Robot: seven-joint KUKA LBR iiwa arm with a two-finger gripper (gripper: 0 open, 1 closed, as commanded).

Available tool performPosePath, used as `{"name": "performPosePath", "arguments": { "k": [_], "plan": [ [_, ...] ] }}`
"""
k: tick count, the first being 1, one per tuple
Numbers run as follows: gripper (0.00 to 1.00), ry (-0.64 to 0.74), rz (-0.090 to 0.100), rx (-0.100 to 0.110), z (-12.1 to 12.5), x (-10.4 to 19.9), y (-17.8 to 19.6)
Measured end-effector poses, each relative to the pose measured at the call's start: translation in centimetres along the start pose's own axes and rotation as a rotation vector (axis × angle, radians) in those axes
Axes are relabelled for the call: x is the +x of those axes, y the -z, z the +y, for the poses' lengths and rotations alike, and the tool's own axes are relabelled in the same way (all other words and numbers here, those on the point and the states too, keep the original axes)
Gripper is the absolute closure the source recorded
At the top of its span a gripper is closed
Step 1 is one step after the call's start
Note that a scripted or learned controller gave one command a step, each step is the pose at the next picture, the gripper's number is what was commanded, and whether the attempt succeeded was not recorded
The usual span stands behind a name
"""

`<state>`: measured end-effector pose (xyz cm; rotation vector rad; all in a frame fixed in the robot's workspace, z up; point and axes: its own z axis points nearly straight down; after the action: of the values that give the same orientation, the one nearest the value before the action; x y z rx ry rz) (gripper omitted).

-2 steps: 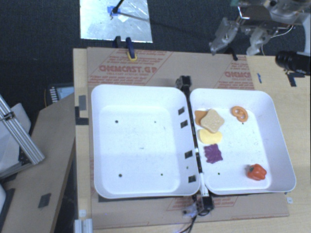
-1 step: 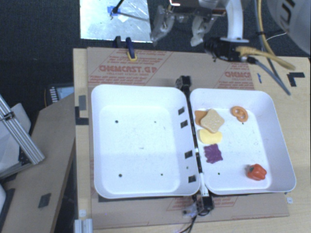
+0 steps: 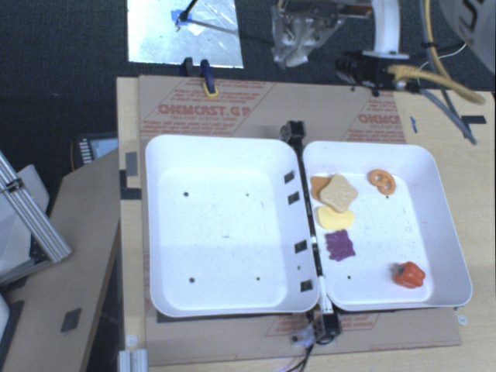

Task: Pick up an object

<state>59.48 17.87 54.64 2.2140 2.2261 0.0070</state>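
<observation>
Here, in the camera view, your gripper [image 3: 298,41] hangs high at the far edge, well apart from both bins; I cannot tell how its jaws stand, and nothing shows between them. The right bin [image 3: 442,208] holds the candidates: a tan bread slice [image 3: 339,193], a yellow piece [image 3: 335,218] just near of it, a purple piece [image 3: 339,245], a small pretzel [image 3: 381,180] and a red pepper [image 3: 408,274] in the near right corner. You seem to be at the approach step. Next, bring the arm over one piece, perhaps the isolated pepper, and descend.
</observation>
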Motion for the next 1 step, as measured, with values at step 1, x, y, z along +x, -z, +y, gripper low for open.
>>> {"name": "performPosePath", "arguments": {
  "k": [1],
  "plan": [
    [1.0, 0.003, 0.0, 0.003, 0.23, 5.2, -1.24]
  ]
}}
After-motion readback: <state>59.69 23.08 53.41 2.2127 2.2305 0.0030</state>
